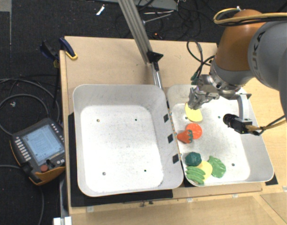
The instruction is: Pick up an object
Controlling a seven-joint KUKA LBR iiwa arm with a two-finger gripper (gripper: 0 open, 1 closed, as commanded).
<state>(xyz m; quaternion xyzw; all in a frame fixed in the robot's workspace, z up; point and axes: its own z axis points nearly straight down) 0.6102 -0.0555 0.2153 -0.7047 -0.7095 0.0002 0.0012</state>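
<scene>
My gripper [196, 103] hangs over the back left part of the right bin [249, 153], just above a pale yellow object [194, 114] that lies on the bin floor. In front of that sits an orange-red object [190, 133]. Near the bin's front edge a cluster holds a dark green round object [193, 159], a yellow piece [205, 167], a light green leafy piece [217, 167] and a green ribbed piece [196, 174]. The view does not show whether the gripper touches the pale yellow object.
The left bin [120, 139] stands beside the right one, sharing a raised rim. A metal pole [139, 29] slants across the back of the bench. A teach pendant [38, 146] lies on the floor at left.
</scene>
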